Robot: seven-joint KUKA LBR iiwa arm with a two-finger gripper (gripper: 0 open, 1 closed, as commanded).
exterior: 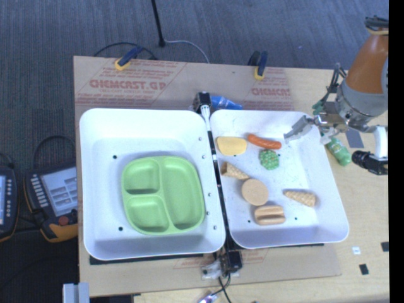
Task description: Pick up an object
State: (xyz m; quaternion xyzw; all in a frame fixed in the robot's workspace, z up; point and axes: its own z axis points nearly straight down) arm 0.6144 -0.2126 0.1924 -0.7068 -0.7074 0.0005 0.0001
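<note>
From above, my gripper (295,130) hangs over the upper right corner of the right bin (328,188), and I cannot tell how it is set. Nothing shows held in it. Just left of it and a little lower lies the orange carrot (263,141), with the green broccoli (269,160) right under that. Further left sits the yellow piece (231,146). Below and to the left are the wedge (235,171) and the round tan disc (255,192), touching each other. The hot dog (269,214) and the cone (300,197) lie well below me. Far left, the left bin (101,137) holds a green divided tray (163,193).
</note>
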